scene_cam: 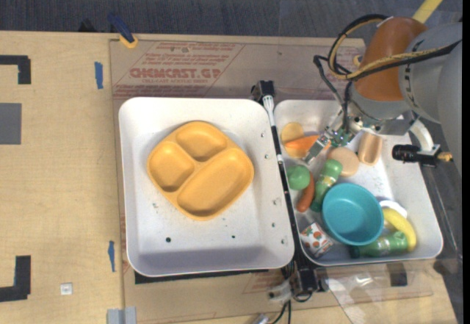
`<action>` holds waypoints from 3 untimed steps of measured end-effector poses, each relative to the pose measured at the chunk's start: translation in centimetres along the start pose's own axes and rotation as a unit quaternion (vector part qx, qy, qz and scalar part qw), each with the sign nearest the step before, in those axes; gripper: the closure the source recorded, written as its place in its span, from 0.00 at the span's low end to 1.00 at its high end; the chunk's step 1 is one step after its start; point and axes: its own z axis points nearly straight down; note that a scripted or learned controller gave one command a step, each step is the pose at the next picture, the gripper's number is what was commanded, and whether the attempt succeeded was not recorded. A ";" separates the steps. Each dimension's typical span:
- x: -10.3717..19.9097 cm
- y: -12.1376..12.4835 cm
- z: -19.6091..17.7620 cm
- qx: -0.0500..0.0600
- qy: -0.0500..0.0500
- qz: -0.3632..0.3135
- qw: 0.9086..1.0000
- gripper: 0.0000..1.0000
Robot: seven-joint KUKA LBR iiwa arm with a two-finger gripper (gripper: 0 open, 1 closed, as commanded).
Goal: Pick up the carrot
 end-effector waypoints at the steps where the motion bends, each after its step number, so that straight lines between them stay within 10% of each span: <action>1: 0.5 1.4 0.0 0.000 0.000 0.134 0.991 0.00; 2: 0.3 1.7 -1.4 -0.002 -0.005 0.131 0.991 1.00; 3: 6.5 7.4 -10.2 -0.003 0.000 0.154 0.988 1.00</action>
